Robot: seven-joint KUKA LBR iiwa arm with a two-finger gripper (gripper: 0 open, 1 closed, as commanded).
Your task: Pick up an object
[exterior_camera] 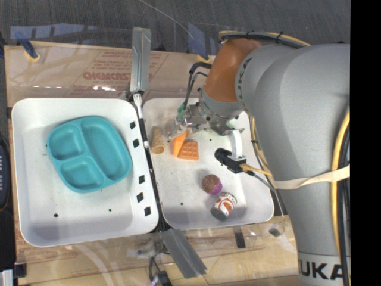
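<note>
Likely target: orange wedge [189, 151], closest of the loose pieces to the gripper [188, 125]. Probably light, hollow plastic toy food; stiff, not fragile, somewhat slick on any smooth face. Best taken across the two flat sides near the thick end. Risk of squirting out along the taper if pinched at the thin tip. Grid-like texture on the upper face, perhaps some help for grip.

Looks: flat triangular slab, bright orange, waffle-patterned. Smoother, narrower orange piece against its upper left edge; separate item or part of it, cannot tell.

Lies in the upper middle of the right bin [178, 201], just below the gripper; touching it or apart, cannot tell. Cork-like cylinder [157, 140] near on the left. Brown-and-purple ball [211, 184] and small can [224, 205] lower down, well apart from the wedge.

Pincer spread or pressed together: cannot tell from this angle.

Left bin [36, 207]: teal divided plate [89, 152].
</note>
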